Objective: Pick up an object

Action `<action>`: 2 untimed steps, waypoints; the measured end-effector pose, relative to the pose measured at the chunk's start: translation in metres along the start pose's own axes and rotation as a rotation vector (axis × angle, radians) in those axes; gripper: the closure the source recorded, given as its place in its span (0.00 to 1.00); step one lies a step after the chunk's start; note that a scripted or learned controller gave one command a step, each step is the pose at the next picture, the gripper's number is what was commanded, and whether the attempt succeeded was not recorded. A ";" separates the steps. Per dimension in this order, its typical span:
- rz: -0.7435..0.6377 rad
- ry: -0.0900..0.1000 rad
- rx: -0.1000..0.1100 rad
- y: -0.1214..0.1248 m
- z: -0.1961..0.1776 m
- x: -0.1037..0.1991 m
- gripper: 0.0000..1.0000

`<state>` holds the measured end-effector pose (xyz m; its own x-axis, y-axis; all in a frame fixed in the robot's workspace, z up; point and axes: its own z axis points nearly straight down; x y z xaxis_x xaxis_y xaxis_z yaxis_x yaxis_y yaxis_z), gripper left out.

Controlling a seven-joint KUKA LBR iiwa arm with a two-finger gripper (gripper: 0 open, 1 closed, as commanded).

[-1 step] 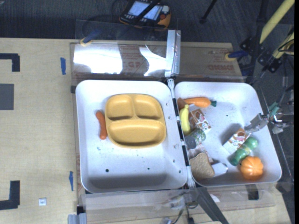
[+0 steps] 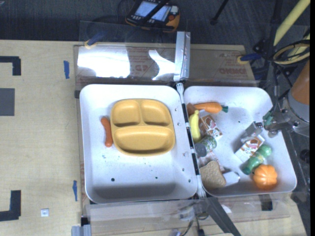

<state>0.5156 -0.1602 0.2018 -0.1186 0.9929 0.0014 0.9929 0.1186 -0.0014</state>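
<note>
The claw point(image 2: 260, 127) hangs low in the right bin point(image 2: 236, 96), on its right side. I cannot tell if it is grasping anything.

Just under it lies a small white packet point(image 2: 251, 145), with a green toy point(image 2: 257, 158) and an orange pumpkin point(image 2: 265, 176) nearer still. These three sit packed tight, so the claw could bump one and push the rest away.

The bin wall is close on the right, and the claw might hit it.

The packet looks flat and thin, so it could slip out.

The left bin point(image 2: 93, 151) has a yellow tray point(image 2: 142, 126).
</note>
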 end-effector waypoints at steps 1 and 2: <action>-0.011 -0.002 -0.004 0.015 0.107 -0.033 0.00; -0.009 -0.004 -0.008 0.017 0.097 -0.033 1.00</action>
<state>0.5360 -0.1912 0.1051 -0.1272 0.9919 -0.0024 0.9918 0.1273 0.0070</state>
